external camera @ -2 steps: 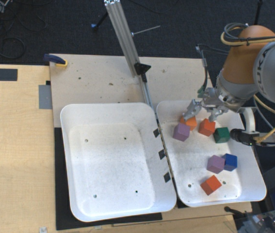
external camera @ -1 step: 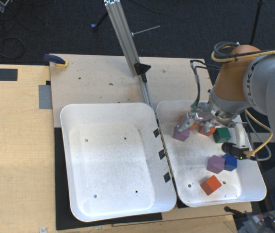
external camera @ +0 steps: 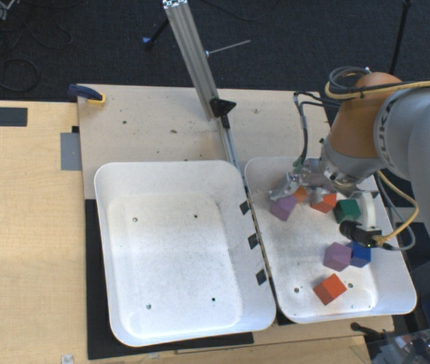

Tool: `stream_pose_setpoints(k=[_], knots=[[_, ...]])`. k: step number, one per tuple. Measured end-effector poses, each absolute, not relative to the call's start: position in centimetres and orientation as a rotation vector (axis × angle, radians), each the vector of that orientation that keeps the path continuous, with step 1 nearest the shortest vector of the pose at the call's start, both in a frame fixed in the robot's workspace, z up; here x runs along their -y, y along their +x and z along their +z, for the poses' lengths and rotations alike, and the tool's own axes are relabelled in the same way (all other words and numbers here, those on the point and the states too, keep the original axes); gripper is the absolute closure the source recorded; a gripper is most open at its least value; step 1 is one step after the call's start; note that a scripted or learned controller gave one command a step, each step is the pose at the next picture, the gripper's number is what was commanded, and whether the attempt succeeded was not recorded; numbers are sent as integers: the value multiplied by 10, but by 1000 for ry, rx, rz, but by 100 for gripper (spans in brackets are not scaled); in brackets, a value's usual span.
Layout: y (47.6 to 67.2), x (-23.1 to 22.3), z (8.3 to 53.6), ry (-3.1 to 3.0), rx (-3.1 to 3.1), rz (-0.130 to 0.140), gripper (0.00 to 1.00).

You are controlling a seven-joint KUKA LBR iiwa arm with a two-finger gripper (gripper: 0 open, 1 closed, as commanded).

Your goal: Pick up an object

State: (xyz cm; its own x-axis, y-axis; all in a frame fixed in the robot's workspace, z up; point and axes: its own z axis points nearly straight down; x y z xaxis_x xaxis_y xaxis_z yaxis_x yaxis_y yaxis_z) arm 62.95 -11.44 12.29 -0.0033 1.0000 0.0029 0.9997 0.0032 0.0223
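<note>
partly hidden hand (external camera: 294, 186), orange block (external camera: 301, 193) beneath

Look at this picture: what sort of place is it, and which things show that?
Probably a robotics lab test bench: a grey arm reaches over two white bins, coloured blocks such as a red one lie in the right bin, and cables trail on the dark floor.

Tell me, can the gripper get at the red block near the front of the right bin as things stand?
Probably yes. The red block lies apart from the other blocks on bare floor of the right bin, with nothing over it, and the gripper is in the same bin.
</note>
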Motion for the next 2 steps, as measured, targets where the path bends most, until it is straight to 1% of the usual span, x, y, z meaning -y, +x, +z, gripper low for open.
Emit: stream_pose_setpoints(k=[1,2], knots=[[629,119,132,2216,-2205,23,100],[629,125,195,2219,-2219,3,100]])
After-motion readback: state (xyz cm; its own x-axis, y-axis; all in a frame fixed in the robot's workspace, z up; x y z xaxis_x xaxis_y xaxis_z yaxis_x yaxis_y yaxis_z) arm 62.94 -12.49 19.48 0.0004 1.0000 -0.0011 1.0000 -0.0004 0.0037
